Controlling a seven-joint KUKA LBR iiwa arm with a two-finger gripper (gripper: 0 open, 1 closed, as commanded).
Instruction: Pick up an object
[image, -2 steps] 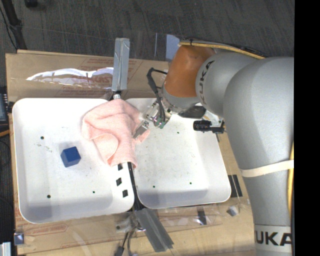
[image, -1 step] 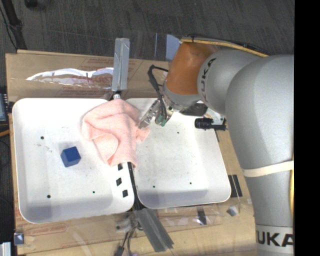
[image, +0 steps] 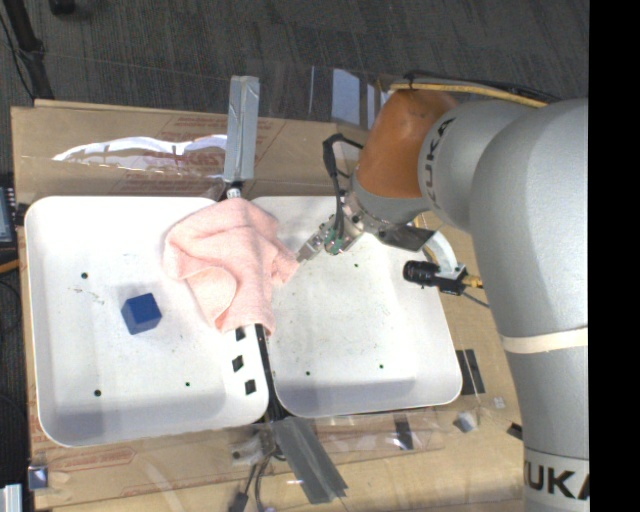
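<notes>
A pink towel (image: 228, 260) lies crumpled across the divider between the two bins, most of it in the left bin (image: 60, 330). A small blue cube (image: 142, 312) sits on the left bin's floor, left of the towel. My gripper (image: 322, 243) hangs low over the back of the right bin (image: 400, 360), just right of the towel's right edge. The grey arm with its orange band (image: 400, 140) reaches in from the right and hides the right bin's back right corner. I cannot make out whether the gripper touches the towel.
A grey strip (image: 241, 135) stands upright behind the bins at the divider. Brown cardboard (image: 120, 130) with shiny tape lies behind the bins. A black fitting with a cable (image: 432, 274) sticks out of the wrist over the right bin's rim.
</notes>
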